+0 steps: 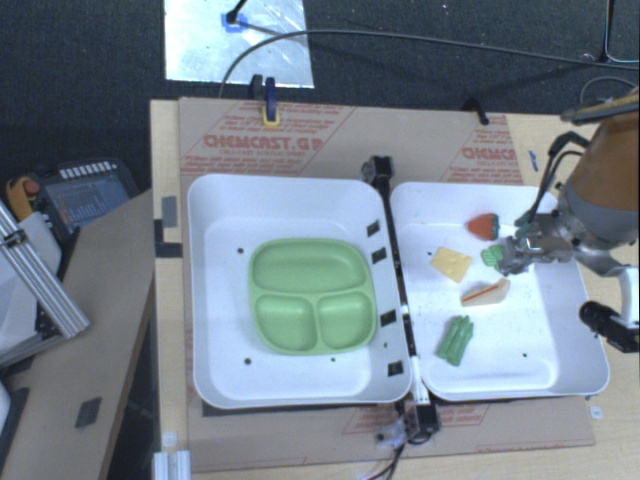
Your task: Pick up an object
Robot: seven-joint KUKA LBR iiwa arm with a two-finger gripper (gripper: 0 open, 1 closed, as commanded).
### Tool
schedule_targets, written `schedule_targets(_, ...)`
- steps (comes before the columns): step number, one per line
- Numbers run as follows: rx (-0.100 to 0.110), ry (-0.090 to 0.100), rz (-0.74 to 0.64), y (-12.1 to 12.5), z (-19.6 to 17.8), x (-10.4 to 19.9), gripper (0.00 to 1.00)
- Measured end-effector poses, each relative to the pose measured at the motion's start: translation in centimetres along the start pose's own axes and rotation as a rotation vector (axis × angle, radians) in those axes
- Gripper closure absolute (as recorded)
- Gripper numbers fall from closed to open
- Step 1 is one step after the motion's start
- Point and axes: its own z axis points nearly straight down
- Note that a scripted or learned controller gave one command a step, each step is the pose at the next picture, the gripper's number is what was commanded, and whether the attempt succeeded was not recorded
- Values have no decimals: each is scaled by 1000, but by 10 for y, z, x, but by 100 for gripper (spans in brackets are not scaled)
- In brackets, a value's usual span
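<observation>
The right bin (560,363) holds several toy foods. A red strawberry-like piece (483,226) lies near its back. A yellow cheese wedge (451,264) sits toward the bin's middle, with a tan and red hot dog (485,292) just in front of it. A green bundle like asparagus (455,339) lies near the front left. My gripper (512,257) reaches in from the right, low over the bin. A small green item (491,257) sits right at its tip; whether it is held is unclear.
The left bin (215,368) holds a green three-compartment plate (310,295). A black divider clamp runs between the bins. The arm's orange band (610,173) and grey wrist hang over the right bin's far right edge. A black knob (608,323) juts in at the right.
</observation>
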Motion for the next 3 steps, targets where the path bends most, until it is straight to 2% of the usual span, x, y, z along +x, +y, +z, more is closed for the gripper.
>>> schedule_targets(1, 1, 3, -7, 9, -11, 57, 100)
schedule_targets(3, 4, 3, -5, 26, 4, 153, 100)
